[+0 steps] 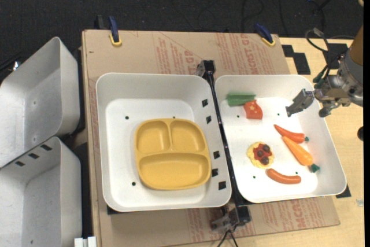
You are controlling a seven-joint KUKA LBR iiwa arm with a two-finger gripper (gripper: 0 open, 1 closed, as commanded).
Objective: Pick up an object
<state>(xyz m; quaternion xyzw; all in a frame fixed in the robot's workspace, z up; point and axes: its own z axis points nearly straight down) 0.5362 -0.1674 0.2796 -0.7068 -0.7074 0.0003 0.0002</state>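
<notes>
Nearest the camera, along the front of the right bin [332,182], a red-orange sausage [283,176] is seen lying roughly flat. Just behind it, a small yellow tart topped with dark berries [261,154] is set near the bin's middle. To the tart's right, an orange carrot [299,152] is laid at a slant, and a smaller red-orange pepper [289,133] is placed just above it, the two lying close together. Further back, a red strawberry-like piece [252,109] is found touching or nearly touching a green vegetable [240,99] behind it.

In the left bin [110,124], a yellow divided plate [172,153] with three compartments is seated near the centre.

At the right bin's far right edge, the gripper [309,101] is held above the bin rim, well apart from every object. Its two dark fingers are seen spread apart, with nothing between them. Behind it, the arm's wrist [347,75] is extended toward the right.

Both bins are borne by a brown board [173,49], clamped at the back by blue-and-yellow clips [114,32].
</notes>
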